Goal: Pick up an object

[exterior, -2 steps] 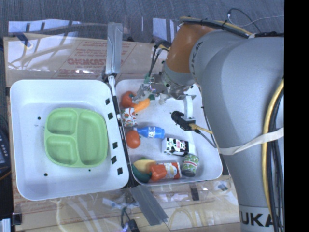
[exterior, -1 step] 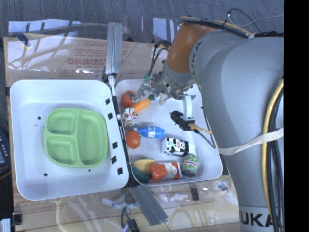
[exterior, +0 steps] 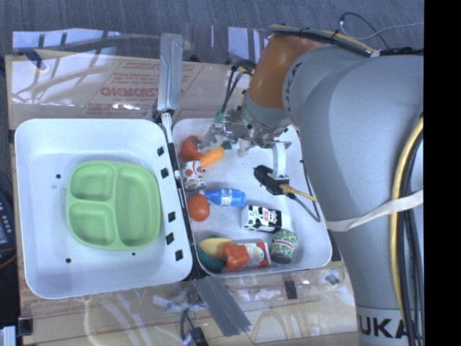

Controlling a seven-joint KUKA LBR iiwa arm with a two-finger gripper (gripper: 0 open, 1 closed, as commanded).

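My gripper (exterior: pixel 225 137) hangs low over the far end of the right bin (exterior: pixel 311 222), below the arm's orange band. Just to its left and in front lie an orange carrot (exterior: pixel 211 156) and a red tomato (exterior: pixel 189 148), very close to the gripper. Nearer the camera sit a small printed can (exterior: pixel 191 173), a blue bottle (exterior: pixel 225 197), a second red tomato (exterior: pixel 198 207), a black-and-white carton (exterior: pixel 261 218), a green can (exterior: pixel 284 245), a red sauce bottle (exterior: pixel 245 254) and a yellow-green fruit (exterior: pixel 209 249). The wrist hides the gripper's tips.
The left bin (exterior: pixel 36 157) holds a green divided plate (exterior: pixel 114 204). A hinged divider (exterior: pixel 175 193) runs between the two bins. The grey arm (exterior: pixel 353 143) covers the right bin's right side, and a black cable clip (exterior: pixel 268 180) hangs over it.
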